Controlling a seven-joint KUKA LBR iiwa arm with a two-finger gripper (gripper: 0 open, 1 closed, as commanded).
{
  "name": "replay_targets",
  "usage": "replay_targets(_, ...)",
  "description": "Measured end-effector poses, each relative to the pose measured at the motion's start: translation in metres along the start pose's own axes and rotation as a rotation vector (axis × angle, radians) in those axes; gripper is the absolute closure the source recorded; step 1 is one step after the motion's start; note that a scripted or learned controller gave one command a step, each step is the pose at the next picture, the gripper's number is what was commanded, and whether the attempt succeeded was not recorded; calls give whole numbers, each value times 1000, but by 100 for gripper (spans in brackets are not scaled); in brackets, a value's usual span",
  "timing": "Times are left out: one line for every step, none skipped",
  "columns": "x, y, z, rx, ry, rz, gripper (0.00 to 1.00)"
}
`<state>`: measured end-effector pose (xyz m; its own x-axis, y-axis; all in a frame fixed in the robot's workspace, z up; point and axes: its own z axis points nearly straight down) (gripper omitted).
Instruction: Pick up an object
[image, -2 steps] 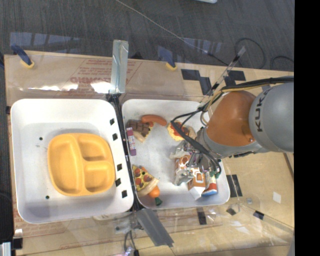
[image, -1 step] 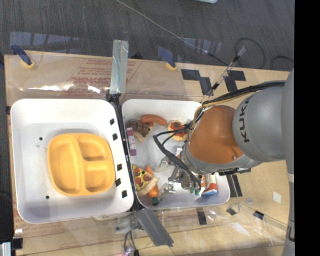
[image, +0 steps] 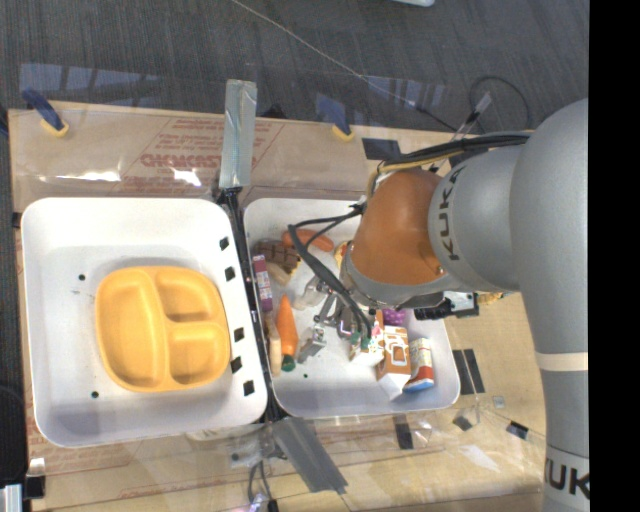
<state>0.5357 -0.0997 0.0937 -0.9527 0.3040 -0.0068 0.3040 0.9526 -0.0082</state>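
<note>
Orange carrot (image: 286, 331) lies just left of my fingers (image: 322, 335) in the right bin (image: 330, 400), its long axis running up and down the bin beside the dividing wall. My fingers hang low over the clutter; I cannot tell how wide they stand.

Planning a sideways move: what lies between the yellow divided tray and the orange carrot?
In the camera view, bare white floor of the left bin, then the two bins' adjoining walls, separate the yellow tray from the carrot.
</note>
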Motion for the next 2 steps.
replay_targets(-45,14,1,-9,3,-203,0)
replay_targets(-112,21,-39,-9,0,-26,0)
